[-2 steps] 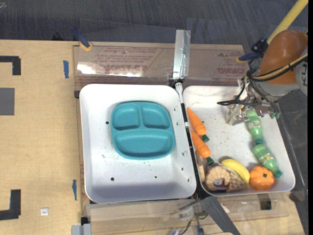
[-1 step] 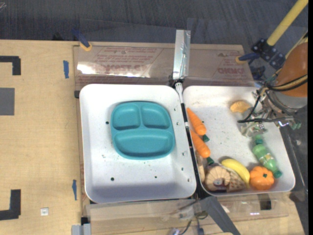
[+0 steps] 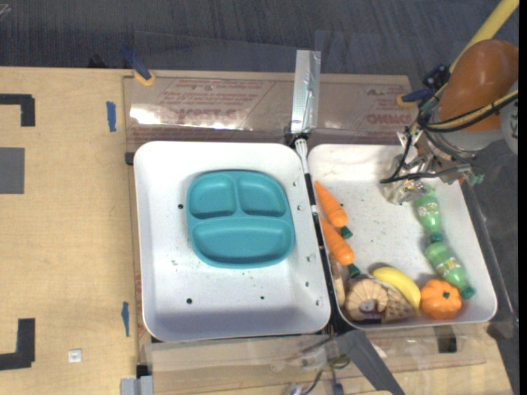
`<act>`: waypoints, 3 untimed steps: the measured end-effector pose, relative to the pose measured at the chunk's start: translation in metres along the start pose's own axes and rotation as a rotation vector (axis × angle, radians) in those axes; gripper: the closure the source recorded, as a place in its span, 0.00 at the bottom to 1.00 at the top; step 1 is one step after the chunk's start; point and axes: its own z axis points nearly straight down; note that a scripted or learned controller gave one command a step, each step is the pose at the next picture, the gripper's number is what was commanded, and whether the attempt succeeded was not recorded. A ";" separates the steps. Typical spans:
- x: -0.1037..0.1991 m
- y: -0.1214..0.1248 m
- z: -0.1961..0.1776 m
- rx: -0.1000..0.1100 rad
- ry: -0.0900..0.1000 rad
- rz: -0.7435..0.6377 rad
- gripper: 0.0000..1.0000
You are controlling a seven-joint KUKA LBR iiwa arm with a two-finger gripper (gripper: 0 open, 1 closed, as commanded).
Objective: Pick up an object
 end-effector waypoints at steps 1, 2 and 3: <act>-0.019 0.041 0.000 -0.002 0.002 -0.064 1.00; -0.031 0.067 -0.001 -0.002 0.001 -0.001 1.00; -0.050 0.099 -0.133 0.005 -0.011 0.161 1.00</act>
